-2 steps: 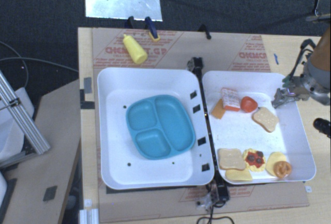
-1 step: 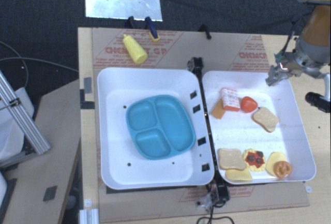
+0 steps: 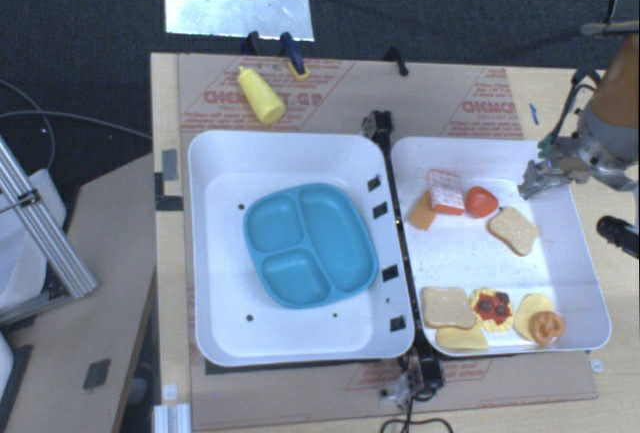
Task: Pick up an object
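My gripper (image 3: 534,181) hangs over the upper right corner of the right bin (image 3: 580,261), with nothing visibly held. Just left of it lies a red tomato (image 3: 481,201), and a bread slice (image 3: 513,230) rests below and slightly left of it. Farther left are a pink and white packet (image 3: 445,189) and an orange wedge (image 3: 422,212). Along the bin's front edge sit another bread slice (image 3: 447,305), a small pizza (image 3: 492,307), a yellow piece (image 3: 536,305), a pretzel (image 3: 546,326) and a yellow cheese slice (image 3: 455,339).
The left bin (image 3: 215,221) holds a blue divided plate (image 3: 310,243). A yellow mustard bottle (image 3: 260,94) lies on the bench behind the left bin. A black clamped divider (image 3: 390,221) runs between the bins. A metal frame (image 3: 40,231) stands at the far left.
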Motion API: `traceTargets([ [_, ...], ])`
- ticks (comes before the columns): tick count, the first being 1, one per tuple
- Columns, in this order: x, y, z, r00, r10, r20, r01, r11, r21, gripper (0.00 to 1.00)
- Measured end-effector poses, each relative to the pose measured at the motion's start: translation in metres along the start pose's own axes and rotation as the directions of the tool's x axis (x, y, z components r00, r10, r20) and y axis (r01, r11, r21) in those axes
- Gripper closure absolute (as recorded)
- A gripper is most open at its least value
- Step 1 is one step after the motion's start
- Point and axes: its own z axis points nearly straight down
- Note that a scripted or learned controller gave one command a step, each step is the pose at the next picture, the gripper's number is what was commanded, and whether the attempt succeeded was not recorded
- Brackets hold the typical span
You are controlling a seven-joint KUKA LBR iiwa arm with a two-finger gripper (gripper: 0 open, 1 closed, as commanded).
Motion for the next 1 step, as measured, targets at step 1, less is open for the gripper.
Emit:
traceTargets([
  [1,-0.0002,-0.0751,0.0374,1.000,0.003,-0.002,-0.003,1.000,0.005,1.00],
])
